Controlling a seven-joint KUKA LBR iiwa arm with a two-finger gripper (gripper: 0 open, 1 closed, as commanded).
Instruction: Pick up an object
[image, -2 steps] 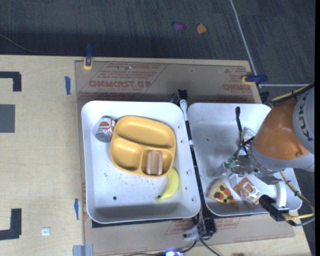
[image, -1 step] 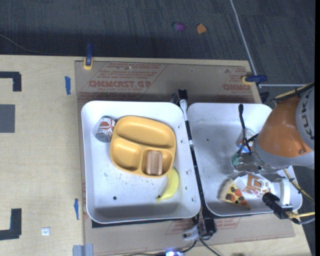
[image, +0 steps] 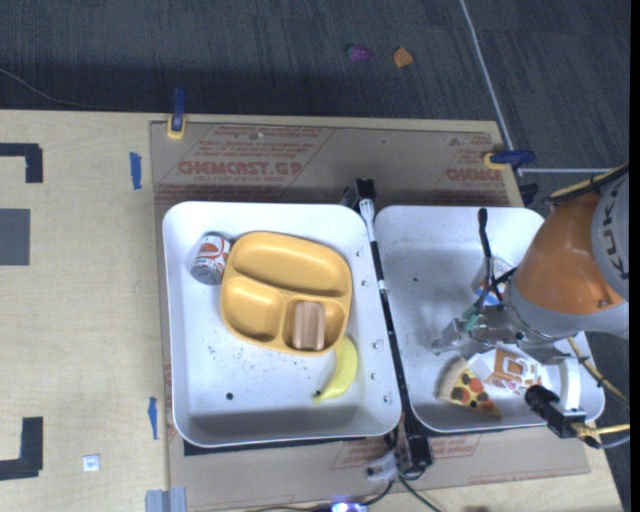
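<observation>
Two white bins sit side by side on the tabletop (image: 90, 330). The left bin (image: 190, 390) holds one yellow divided tray (image: 270, 270) with one brown block (image: 307, 325) in a compartment, one banana (image: 343, 372) and one crushed can (image: 209, 257). The right bin (image: 420, 260) holds one pizza slice toy (image: 466, 388) and what may be one printed card (image: 508, 372). The end effector (image: 468, 328) hovers low just above the slice; whether it is spread or pressed together cannot be told.

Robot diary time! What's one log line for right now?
arm: over right bin | gripper: low in right bin, near pizza slice toy | left bin: yellow tray, banana, can | held: nothing seen
</observation>
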